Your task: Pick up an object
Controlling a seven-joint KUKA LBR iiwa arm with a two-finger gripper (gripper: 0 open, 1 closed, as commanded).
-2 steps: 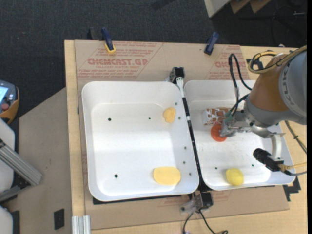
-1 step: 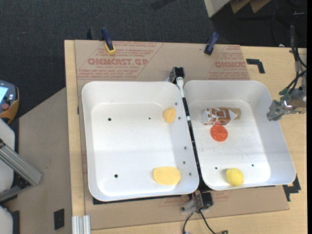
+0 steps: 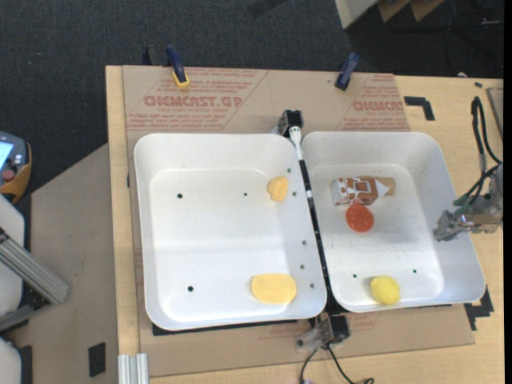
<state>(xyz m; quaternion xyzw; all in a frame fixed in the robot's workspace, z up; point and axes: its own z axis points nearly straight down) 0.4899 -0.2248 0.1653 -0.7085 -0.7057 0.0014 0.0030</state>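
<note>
While the gripper (image 3: 450, 227) hangs at the right bin's (image 3: 448, 166) edge, its grasp impossible to tell, nothing looks picked; the tomato (image 3: 359, 218) lies nearest

Overall brightness: even and moderately bright across the bench; the dark floor along the top and left of the frame stays dim.
White bins: the left bin (image 3: 216, 230) and right bin (image 3: 408, 214) read near-white, with detail on their floors washed out.
Light direction: diffuse, from overhead; no single strong source is evident.
Shadows: soft and short; faint grey shading lies along the inner walls of both bins.
Glare: mild sheen on the bin rims, no hard hotspots.
Sharpness: centre of frame reasonably crisp; printed lettering on the cardboard (image 3: 192, 101) is legible.
Soft areas: the gripper (image 3: 450, 226) at the right edge is slightly blurred.
Distortion: straight board edges slant with the camera's oblique angle.
</note>
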